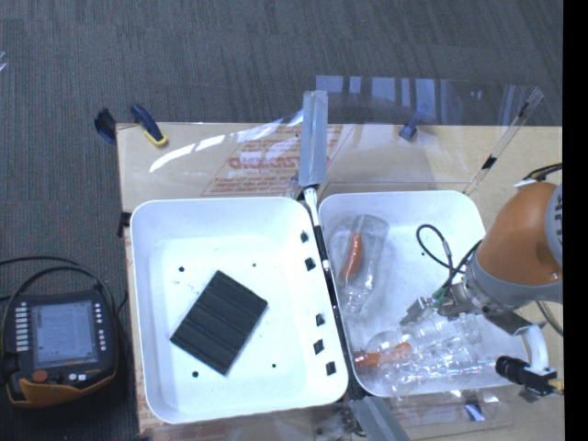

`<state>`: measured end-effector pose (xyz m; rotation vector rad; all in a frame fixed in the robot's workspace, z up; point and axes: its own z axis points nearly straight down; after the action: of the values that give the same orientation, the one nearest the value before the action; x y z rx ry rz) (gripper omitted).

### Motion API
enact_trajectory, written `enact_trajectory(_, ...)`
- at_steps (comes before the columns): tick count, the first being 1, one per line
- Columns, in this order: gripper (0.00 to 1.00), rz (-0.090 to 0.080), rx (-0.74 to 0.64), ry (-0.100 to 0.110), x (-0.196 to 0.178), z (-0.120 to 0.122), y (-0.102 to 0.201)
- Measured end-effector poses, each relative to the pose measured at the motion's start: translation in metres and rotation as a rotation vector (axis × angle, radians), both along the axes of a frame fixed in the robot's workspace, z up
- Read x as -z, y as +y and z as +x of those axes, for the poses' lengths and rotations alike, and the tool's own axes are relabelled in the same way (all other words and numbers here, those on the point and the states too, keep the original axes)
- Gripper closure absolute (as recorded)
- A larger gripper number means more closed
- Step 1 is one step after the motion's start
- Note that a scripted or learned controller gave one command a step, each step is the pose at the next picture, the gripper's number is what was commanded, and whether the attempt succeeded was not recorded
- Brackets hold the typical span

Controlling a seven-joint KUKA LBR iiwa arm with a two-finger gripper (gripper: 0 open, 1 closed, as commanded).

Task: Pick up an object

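Observation:
A flat black ribbed pad (220, 322) lies at a slant in the left bin (147, 246). The right bin (404, 197) holds a clear plastic bottle with an orange piece inside (354, 257) near its left wall. Other clear bottles (427, 349), one with an orange cap (366, 360), lie along its front. My gripper (426, 309) hangs low over the right bin, just above the front bottles, under the orange-banded wrist (519, 246). Nothing can be made out in its grasp.
A teach pendant (60, 338) lies on the floor to the left. Blue clamps (147, 125) and a clear acrylic sheet (413, 108) stand at the bench's back edge. A black cable (432, 243) loops over the right bin. Small black tabs (317, 320) line the wall between the bins.

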<state>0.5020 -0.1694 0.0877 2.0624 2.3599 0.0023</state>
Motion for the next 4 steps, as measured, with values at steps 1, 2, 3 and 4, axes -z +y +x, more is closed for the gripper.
enact_trajectory(1, 0.00, 0.005, 0.132, 0.011, -0.049, 0.087, -0.013)
enact_trajectory(2, 0.00, 0.004, -0.076, 0.010, -0.079, 0.088, -0.014)
enact_trajectory(3, 0.00, 0.004, -0.210, 0.009, -0.078, 0.114, -0.020)
enact_trajectory(4, 0.00, 0.005, -0.274, 0.008, 0.001, 0.051, -0.044)
